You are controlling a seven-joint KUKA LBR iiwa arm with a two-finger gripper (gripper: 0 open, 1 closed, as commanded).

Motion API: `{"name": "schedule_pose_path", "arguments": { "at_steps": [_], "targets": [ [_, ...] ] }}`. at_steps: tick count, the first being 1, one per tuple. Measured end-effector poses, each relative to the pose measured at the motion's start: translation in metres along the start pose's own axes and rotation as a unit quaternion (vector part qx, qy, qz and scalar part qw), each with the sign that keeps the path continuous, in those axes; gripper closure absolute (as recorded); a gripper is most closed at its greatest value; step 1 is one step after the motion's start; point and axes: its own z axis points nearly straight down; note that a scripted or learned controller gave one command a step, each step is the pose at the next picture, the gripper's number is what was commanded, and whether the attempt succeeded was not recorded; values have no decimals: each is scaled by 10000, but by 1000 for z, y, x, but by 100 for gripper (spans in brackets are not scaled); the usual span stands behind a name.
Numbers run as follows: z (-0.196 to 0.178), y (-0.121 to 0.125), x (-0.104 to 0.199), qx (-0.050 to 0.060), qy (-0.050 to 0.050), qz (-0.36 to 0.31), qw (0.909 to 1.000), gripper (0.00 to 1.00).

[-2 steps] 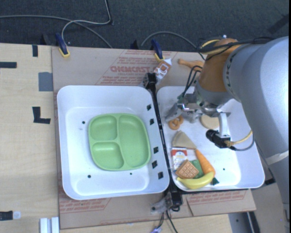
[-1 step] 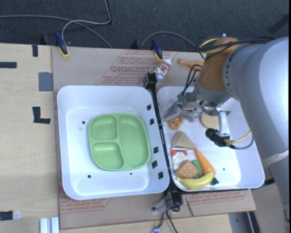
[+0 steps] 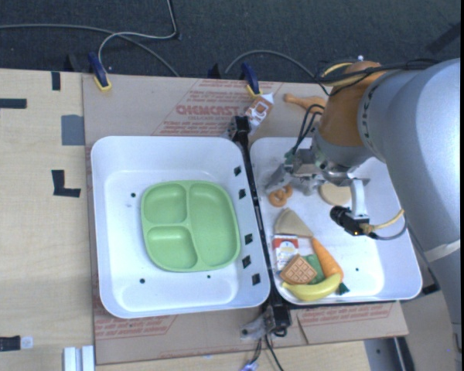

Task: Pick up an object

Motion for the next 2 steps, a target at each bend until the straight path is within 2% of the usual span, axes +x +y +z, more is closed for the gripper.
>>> {"name": "schedule_pose_path", "arguments": {
  "at_steps": [1,2],
  "targets": [
    [0,-9,-1,-3,-5,1,10000,0],
    [0,-2,-1,8,7,-1,10000,0]
  ]
}}
